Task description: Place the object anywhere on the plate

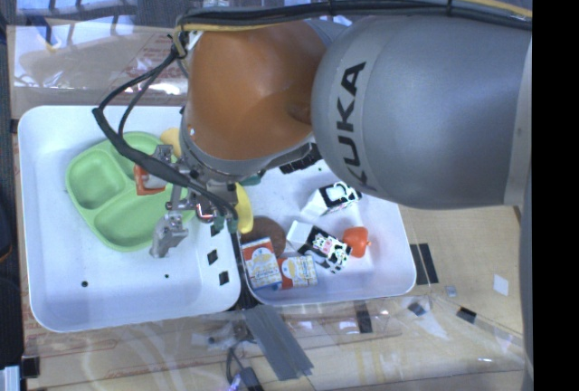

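The grey KUKA arm (425, 109) comes in from the right and covers much of both bins, its orange band (249, 90) sitting just above the wrist. The gripper (168, 235) hangs low over the left white bin (54, 290), at the lower right edge of the green divided plate (104, 190). From this angle it is not possible to tell whether the gripper is released or clenched, and nothing can be seen held in it. The plate lies to the left of the gripper and slightly farther back in the bin, with its compartments showing bare green. A small orange-red object (149, 179) sits just behind the gripper, at the right rim of the plate and partly under the wrist hardware; whether it rests on the plate or only against its edge cannot be told. A yellow piece (242, 210) shows just to the right of the gripper, near the seam between the bins, mostly hidden by the wrist. Farther right of the gripper, the right white bin (398, 276) holds the other things: a brown round item (269, 231), two small cartons (261, 264) side by side at the near wall, a cow-patterned toy (326, 249) touching an orange piece (356, 240), and a second black-and-white item (336, 195) behind them, close under the arm.
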Action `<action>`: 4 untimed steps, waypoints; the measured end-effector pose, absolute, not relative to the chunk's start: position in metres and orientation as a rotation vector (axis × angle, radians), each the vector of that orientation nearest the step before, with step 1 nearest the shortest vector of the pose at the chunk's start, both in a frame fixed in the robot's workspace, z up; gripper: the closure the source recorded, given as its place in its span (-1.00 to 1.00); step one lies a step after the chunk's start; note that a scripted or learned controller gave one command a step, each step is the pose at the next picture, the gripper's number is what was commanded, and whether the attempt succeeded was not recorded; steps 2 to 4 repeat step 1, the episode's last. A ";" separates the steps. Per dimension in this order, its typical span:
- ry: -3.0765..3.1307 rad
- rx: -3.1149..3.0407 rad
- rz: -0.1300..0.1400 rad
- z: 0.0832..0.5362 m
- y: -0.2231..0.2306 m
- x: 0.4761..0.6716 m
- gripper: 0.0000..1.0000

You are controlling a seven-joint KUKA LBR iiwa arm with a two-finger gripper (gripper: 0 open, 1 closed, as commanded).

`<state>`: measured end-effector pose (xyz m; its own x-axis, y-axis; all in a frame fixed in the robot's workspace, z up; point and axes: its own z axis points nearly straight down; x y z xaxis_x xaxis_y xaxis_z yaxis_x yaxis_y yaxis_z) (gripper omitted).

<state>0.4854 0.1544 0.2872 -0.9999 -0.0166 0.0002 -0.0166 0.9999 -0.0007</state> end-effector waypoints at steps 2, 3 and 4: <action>-3.141 0.026 0.001 0.287 0.154 0.485 -1.00; -3.141 0.026 0.001 0.287 0.154 0.485 -1.00; -3.141 0.026 0.001 0.287 0.154 0.485 -1.00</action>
